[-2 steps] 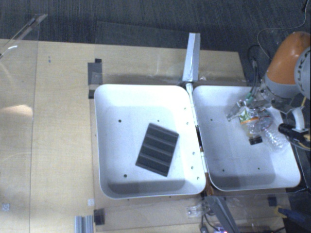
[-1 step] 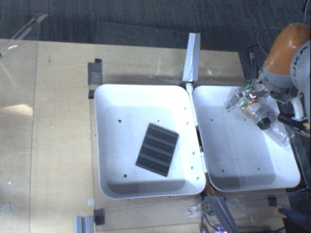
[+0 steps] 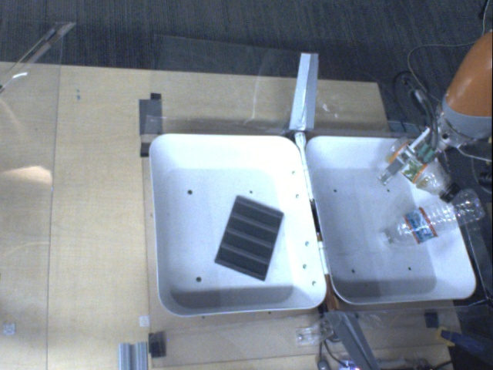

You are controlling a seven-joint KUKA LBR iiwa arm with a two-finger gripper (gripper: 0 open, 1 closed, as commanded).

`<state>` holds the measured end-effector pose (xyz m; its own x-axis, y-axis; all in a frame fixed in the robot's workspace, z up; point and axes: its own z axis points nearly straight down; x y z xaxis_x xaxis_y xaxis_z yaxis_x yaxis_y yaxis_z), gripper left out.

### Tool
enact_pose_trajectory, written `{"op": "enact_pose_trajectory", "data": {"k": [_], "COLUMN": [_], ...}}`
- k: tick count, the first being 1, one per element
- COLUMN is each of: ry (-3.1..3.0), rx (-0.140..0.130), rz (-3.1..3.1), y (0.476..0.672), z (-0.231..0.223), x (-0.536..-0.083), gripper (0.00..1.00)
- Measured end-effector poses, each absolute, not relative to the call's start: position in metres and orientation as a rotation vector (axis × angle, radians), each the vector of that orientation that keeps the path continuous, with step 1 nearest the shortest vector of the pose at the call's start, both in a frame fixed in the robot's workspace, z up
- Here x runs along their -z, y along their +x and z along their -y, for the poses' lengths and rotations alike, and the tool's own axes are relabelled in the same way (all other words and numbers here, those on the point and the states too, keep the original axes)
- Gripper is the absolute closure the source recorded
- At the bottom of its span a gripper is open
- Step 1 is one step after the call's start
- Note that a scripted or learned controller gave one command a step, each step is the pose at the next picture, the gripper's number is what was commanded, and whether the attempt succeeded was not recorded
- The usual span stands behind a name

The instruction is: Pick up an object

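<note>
Bins sit side by side on the pale wooden surface (image 3: pixel 85 206), and in the camera view you look down on both at a slant. Your left bin (image 3: pixel 166 230) holds a dark ribbed rectangular pad (image 3: pixel 249 237), lying flat and turned at an angle near the middle of the floor, well apart from every wall, so it would be easy to reach from above. Your right bin (image 3: pixel 339 206) holds a clear plastic bottle (image 3: pixel 427 222) with a blue label, lying on its side toward the right wall; being round and on its side, it will likely roll if nudged. The arm (image 3: pixel 471 91) comes in from the right, its orange band visible at the upper right corner, and the claw (image 3: pixel 407 160) hangs over the upper right part of the right bin, just above and beside the bottle. Something small with green and orange marks shows at the claw's tip, but you cannot tell whether that is part of the tool or a held item, nor whether the claw is released or clenched. Judging by its position, the bottle looks the nearer target, and nothing appears lifted yet.
</note>
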<state>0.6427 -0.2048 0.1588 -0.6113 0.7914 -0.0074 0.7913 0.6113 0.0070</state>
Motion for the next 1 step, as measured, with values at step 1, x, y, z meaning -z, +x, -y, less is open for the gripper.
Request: {"op": "enact_pose_trajectory", "data": {"k": [1], "ry": [1.222], "rx": [-0.004], "rz": [-2.885], "y": [0.5828], "z": [0.2049], "x": [-0.0909], "gripper": [0.0]}}
